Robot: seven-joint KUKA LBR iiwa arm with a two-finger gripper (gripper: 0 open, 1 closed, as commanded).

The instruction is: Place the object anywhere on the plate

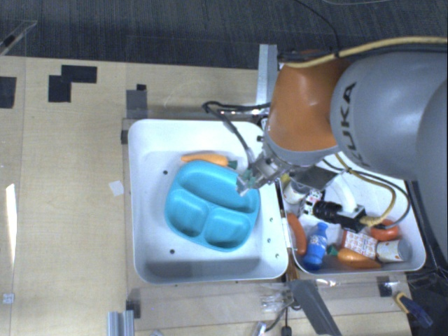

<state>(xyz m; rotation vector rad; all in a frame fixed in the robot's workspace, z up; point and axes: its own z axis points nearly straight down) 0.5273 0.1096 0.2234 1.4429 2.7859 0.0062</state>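
Note:
A blue plate [208, 206] with three compartments lies in the left white bin [150, 208]. An orange carrot-shaped object [205, 159] lies just behind the plate's far rim, partly hidden by it. My gripper [248, 181] hangs over the plate's right far edge, below the orange band of the arm. Something small and pale green shows at its tip, too blurred to identify.
The right bin [413, 254] holds several items: a blue bottle [316, 246], a red-orange sausage-like piece [298, 234], an orange piece [355, 259], a white patterned box [358, 243] and a black part [341, 213]. The arm's big grey body covers the right bin's back.

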